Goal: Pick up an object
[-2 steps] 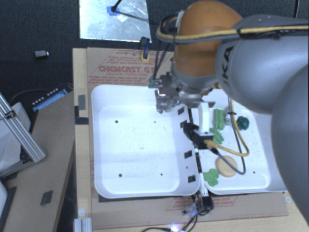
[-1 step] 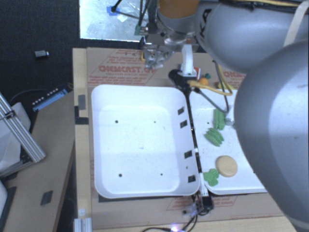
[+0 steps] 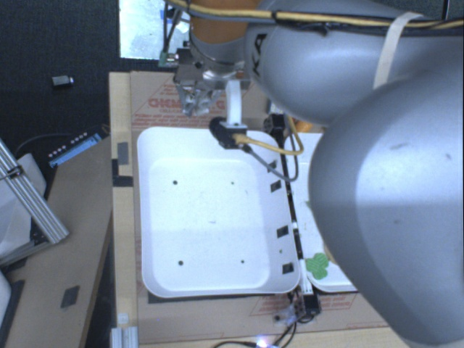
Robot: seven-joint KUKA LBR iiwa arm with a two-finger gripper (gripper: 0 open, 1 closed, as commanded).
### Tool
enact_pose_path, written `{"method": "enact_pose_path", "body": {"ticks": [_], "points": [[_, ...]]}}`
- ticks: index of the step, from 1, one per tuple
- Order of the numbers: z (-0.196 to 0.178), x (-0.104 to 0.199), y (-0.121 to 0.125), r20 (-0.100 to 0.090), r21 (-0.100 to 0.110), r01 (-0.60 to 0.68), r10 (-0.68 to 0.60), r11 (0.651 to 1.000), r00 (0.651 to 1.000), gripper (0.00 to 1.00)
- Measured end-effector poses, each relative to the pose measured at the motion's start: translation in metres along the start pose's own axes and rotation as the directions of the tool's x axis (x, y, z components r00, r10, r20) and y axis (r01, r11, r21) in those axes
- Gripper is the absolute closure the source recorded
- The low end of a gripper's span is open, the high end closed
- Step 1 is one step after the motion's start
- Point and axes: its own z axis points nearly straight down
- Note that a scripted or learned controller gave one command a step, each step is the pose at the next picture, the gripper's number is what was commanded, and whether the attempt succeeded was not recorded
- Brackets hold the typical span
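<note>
The big grey arm (image 3: 362,122) sweeps in from the right and covers most of the right bin (image 3: 330,285), its orange band (image 3: 225,2) high at the far side. The wrist bends down toward the far edge of the left bin (image 3: 210,209), and the end effector (image 3: 197,104) hangs just beyond that bin's far rim, over the brown desk (image 3: 127,216). I cannot tell whether it is apart or together. A small green object (image 3: 317,265) lies in the right bin's near left corner, peeking out beside the arm.
</note>
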Motion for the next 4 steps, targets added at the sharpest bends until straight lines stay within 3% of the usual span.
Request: {"method": "enact_pose_path", "body": {"ticks": [1, 2, 3, 4], "points": [[-0.191, -0.004, 0.001, -0.004, -0.02, -0.002, 0.002, 1.0, 1.0, 1.0], [-0.194, -0.05, -0.016, 0.002, -0.002, -0.011, 0.011, 1.0, 1.0, 1.0], [-0.213, -0.087, -0.038, 0.002, -0.002, -0.011, 0.011, 1.0, 1.0, 1.0], [-0.177, -0.126, 0.001, 0.004, 0.0, -0.013, 0.013, 1.0, 1.0, 1.0]]}}
